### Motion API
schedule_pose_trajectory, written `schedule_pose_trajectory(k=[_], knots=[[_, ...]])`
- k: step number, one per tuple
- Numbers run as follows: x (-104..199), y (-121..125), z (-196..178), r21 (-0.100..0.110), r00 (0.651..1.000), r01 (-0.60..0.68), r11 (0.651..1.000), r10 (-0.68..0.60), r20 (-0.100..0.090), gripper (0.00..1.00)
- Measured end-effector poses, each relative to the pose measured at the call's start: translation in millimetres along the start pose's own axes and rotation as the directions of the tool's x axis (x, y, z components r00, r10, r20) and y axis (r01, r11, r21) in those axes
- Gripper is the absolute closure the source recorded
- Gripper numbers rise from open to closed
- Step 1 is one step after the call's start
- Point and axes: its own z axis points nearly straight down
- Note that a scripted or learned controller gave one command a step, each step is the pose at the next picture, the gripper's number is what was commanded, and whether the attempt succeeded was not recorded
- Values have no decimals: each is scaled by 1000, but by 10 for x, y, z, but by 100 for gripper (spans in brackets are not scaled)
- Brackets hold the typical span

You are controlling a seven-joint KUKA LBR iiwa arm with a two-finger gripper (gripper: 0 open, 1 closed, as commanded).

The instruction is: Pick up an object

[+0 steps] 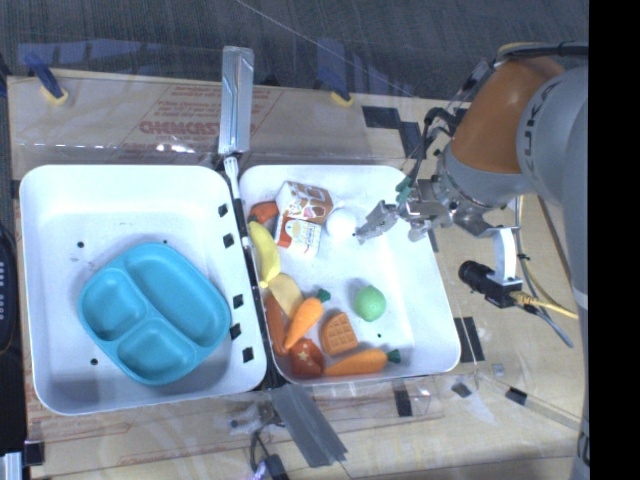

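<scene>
I see my grey arm's fingers (372, 222) over the right white bin (430, 298), near a small white egg (341, 225); I cannot tell if they are apart or together; nothing is between them; a round green ball (370, 303) lies lower down.

Faint red print on cardboard (175, 118), unreadable

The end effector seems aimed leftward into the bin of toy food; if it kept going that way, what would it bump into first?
Probably the white egg just ahead of the end effector, with the small carton behind it. From this slanted view, height is unclear, so it might pass above the egg.
</scene>
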Motion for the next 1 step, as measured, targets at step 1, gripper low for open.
schedule_pose_trajectory(k=[1], knots=[[-241,-378,1175,-2,997,74,997,-74,2,0]])
